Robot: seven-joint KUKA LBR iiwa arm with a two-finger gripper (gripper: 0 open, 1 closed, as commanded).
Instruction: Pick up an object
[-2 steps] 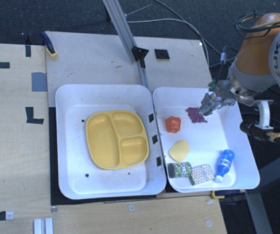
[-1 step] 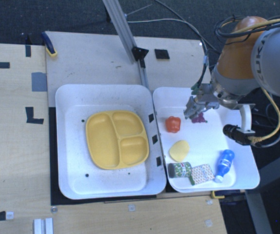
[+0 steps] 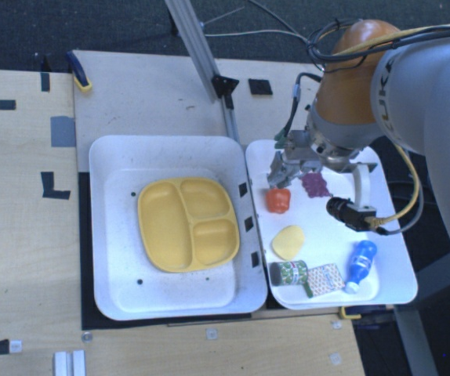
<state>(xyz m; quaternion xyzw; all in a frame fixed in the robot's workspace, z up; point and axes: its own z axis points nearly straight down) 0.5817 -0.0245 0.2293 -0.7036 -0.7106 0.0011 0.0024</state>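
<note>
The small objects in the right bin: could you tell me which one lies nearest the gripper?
The orange-red object, just below the gripper. The purple piece sits farther right; the yellow piece and blue bottle lie farther down.

The left white bin (image 3: 99,210) carries a yellow three-compartment tray (image 3: 187,224), lying flat at its centre. A blue-and-yellow clamp (image 3: 78,70) sits at the bench's far left corner. A slanted metal pole (image 3: 194,34) meets the far edge beside a black tape square (image 3: 260,87).
</note>
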